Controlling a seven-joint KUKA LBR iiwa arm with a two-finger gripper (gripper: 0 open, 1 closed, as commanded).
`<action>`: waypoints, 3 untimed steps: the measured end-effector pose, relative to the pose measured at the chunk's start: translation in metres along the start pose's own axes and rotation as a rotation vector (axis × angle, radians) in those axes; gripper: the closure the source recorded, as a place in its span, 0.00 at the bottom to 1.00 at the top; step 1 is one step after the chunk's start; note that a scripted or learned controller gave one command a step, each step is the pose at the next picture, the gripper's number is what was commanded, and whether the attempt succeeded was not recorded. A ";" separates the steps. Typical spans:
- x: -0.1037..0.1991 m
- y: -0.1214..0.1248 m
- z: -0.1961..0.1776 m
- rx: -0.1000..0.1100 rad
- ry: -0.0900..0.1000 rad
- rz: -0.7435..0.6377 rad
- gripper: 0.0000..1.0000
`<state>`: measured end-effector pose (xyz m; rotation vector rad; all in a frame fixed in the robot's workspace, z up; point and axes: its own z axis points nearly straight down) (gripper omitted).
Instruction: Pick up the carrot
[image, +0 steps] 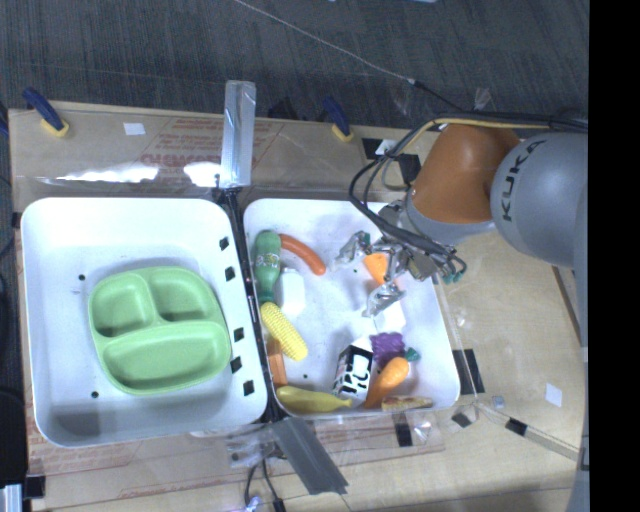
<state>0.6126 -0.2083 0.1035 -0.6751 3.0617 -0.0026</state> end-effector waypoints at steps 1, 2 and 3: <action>-0.002 0.000 -0.011 0.003 -0.004 -0.003 1.00; 0.024 0.009 -0.138 0.010 -0.007 0.059 1.00; -0.012 0.033 -0.082 -0.003 0.009 0.575 1.00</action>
